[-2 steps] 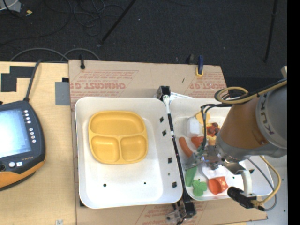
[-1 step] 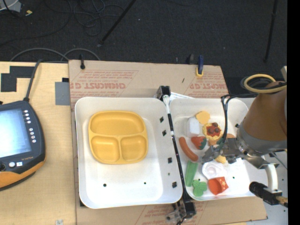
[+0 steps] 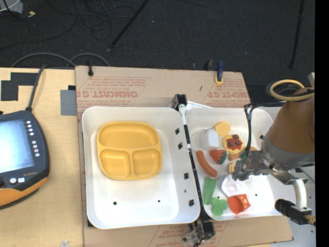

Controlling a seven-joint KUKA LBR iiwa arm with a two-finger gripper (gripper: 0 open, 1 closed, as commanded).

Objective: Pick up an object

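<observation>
We see 2 white bins side by side on a sheet of brown cardboard (image 3: 154, 89). Red print runs across that cardboard upside down from here; the letters are too soft to spell out with confidence. Similar red print shows on the cardboard edge at the bottom, also unreadable.

The left bin (image 3: 103, 199) holds a yellow divided plate (image 3: 129, 151) with 3 compartments. The right bin (image 3: 262, 118) carries the toy food: a sausage (image 3: 206, 164), a green pod-like piece (image 3: 209, 190), a green leafy piece (image 3: 219, 206), a red piece (image 3: 238, 204), a white block (image 3: 213, 138), a yellow chunk (image 3: 223, 128) and a small red-and-yellow tart (image 3: 234, 143).

The arm (image 3: 290, 133) leans in from the right, and the gripper (image 3: 241, 173) sits low over the middle of the right bin, just above a pale white item (image 3: 230, 188). We cannot tell how it is set, or whether it has anything.

At far left lies a teach pendant (image 3: 20, 156) with a lit screen, its labels too small to read.
</observation>
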